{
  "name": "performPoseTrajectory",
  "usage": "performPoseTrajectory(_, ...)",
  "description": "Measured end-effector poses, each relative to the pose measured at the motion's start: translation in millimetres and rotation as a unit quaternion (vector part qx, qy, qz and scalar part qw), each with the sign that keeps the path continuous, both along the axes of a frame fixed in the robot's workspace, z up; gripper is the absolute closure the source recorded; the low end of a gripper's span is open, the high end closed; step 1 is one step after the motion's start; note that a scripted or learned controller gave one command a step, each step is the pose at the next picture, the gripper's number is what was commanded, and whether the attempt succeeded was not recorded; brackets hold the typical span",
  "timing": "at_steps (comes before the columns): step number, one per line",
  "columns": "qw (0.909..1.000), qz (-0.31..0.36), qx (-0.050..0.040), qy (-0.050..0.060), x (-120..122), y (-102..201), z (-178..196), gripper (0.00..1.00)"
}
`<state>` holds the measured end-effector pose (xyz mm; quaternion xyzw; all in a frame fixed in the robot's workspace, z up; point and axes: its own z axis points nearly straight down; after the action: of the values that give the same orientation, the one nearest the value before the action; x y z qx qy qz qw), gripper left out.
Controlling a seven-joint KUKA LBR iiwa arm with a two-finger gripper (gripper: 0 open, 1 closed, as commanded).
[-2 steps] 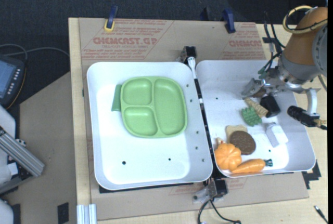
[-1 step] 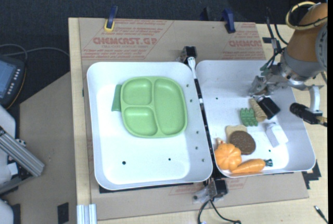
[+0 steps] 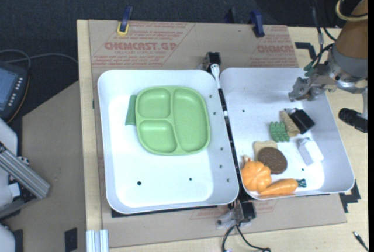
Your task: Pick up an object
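Gripper (image 3: 304,88): far right bin (image 3: 257,87); you cannot tell its state.
Targets: black block (image 3: 301,120), green toy (image 3: 278,131) just nearer.
Advice: centre yourself over one before descending.

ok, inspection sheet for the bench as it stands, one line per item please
Surface: two white bins, left bin and right bin, on a brown board.
Job's things: in the right bin, small pumpkin, carrot, brown disc, green piece, black block, white piece.
Clutter: green divided plate in the left bin.
Hand: hand over the right bin's far side, holding nothing visible.
Cables: cable at far left.
Surroundings: dark carpet, clamps on the board.
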<state>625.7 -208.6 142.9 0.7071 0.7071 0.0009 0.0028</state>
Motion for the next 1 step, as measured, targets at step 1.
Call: performPoseTrajectory(1, 1.0, 0.0, -0.0004, -0.001, -2.5, -2.1, 64.2, 1.0)
